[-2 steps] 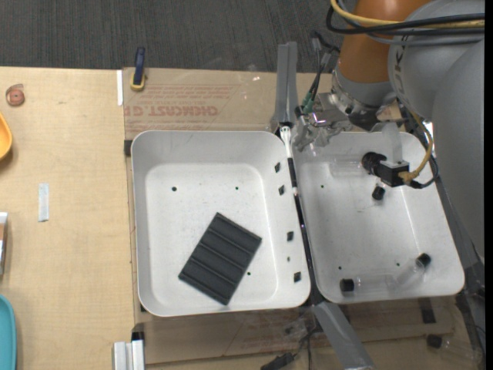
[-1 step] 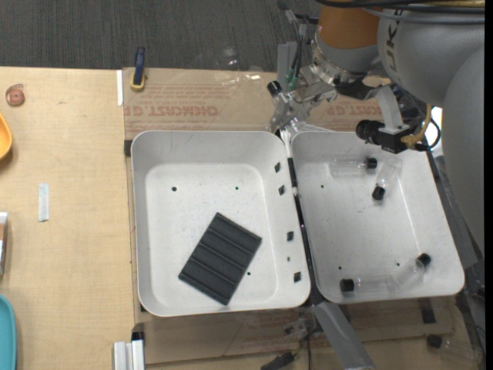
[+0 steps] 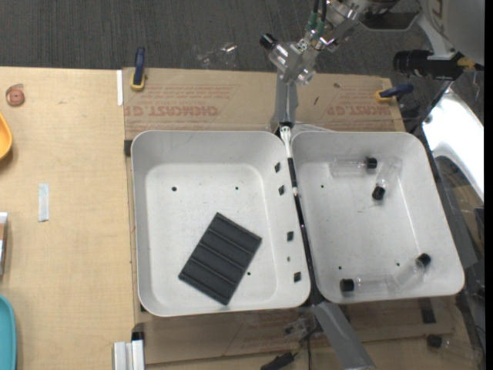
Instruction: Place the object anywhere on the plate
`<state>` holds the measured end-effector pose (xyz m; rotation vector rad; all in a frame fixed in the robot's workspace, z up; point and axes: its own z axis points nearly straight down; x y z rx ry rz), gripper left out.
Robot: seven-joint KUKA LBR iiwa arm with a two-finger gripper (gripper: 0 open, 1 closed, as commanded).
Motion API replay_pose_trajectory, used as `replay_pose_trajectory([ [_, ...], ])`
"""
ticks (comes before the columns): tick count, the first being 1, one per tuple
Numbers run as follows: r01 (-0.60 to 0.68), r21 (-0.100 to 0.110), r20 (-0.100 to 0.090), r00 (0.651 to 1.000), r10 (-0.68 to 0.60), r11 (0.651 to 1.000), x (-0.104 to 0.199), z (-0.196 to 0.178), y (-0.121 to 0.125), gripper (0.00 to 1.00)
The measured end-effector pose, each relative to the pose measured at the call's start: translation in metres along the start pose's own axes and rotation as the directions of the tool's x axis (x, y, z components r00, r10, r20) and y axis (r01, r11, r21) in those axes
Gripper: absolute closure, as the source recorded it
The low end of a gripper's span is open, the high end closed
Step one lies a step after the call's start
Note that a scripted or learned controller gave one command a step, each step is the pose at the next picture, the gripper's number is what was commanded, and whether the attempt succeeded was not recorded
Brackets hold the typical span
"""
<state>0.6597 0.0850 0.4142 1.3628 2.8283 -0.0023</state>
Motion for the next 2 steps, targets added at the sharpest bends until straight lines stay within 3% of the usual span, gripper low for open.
replay_pose_trajectory([
  [1,0.229,0.001,-0.001,0.973,-0.229,0.973,0.038,-0.012,0.026,1.00],
  [2,0.588,-0.001,-0.002,0.809,-0.588,0.809,0.093,0.007,0.047,1.00],
])
